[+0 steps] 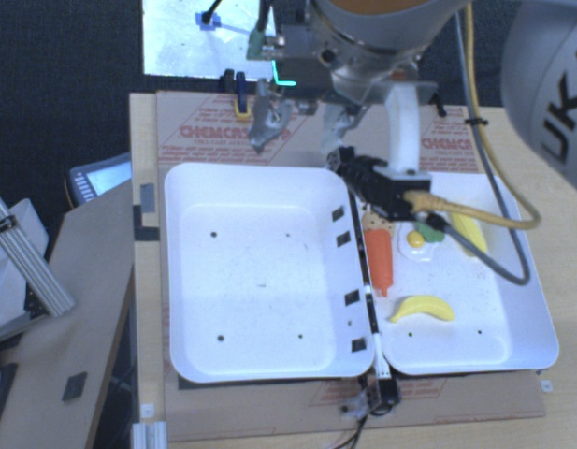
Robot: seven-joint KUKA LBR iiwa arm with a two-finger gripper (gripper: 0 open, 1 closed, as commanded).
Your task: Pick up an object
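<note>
The right bin (512, 344) holds an orange carrot (379, 260) along its left wall. A small yellow banana (422, 309) lies in front of it. A white fried-egg toy (416, 243) with a green piece (430, 233) sits behind, and a longer yellow piece (470, 232) lies to their right. My gripper (302, 129) hangs over the far rim of the left bin (260, 279), up and left of these objects. It is open, its two grey fingers (266, 124) spread wide with nothing between them.
A black connector block (382, 190) with a yellow cable (484, 218) hangs over the right bin's far left corner. Black clips (349, 269) run along the divider between the bins. Cardboard (204, 129) lies under both bins, and a grey bench (82, 279) stands at the left.
</note>
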